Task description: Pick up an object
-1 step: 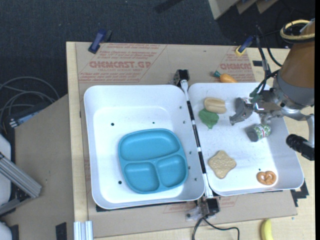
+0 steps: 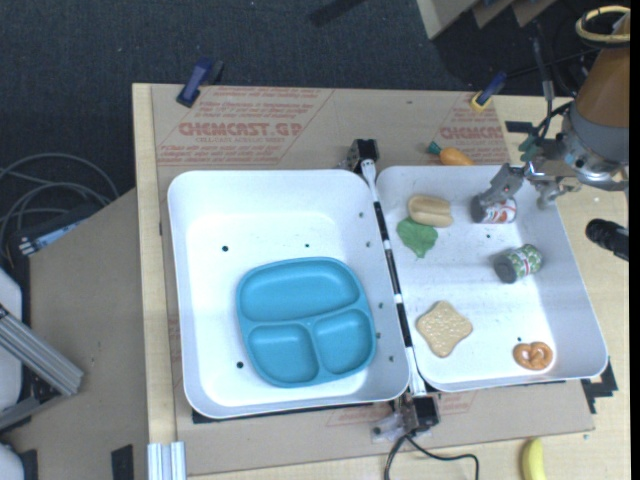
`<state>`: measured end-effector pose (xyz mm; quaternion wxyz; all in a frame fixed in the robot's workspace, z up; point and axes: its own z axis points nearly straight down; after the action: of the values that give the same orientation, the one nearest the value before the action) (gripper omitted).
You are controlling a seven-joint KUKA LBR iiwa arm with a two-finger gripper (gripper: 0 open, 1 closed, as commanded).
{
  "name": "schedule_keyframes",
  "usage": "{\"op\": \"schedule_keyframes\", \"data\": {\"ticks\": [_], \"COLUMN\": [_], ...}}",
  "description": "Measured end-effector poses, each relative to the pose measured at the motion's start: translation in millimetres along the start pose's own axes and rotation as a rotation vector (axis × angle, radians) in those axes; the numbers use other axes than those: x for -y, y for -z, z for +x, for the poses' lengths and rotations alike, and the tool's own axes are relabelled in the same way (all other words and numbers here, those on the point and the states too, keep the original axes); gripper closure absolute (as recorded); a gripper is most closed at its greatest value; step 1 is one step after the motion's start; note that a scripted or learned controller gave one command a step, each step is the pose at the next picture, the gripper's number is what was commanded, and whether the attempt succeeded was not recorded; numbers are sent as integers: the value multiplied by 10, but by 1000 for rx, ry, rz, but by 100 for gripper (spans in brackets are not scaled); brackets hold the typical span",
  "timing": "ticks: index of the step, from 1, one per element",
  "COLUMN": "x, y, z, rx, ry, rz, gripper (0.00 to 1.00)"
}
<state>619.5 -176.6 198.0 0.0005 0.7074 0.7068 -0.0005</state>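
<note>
The right bin holds a tan bread roll, a green leafy piece, a small can lying on its side, a square cracker and a pretzel. My gripper is low at the bin's far end, right of the roll. It sits directly over a small red and white object, which it partly covers. Whether it grips that object cannot be made out.
The left bin contains a blue divided plate. An orange carrot-like item lies on the bench behind the right bin. Blue clips sit at the board's far corners, and a yellow item lies near the front.
</note>
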Motion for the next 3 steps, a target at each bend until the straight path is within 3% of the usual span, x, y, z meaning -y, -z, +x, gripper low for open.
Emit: {"op": "schedule_keyframes", "data": {"ticks": [1, 2, 3], "x": [-286, 201, 541], "y": [-1010, -1136, -1136], "z": [-131, -330, -206], "rx": [0, -2, -2], "ry": [1, 1, 0], "rz": [-3, 2, 2], "gripper": [0, 0, 0]}}
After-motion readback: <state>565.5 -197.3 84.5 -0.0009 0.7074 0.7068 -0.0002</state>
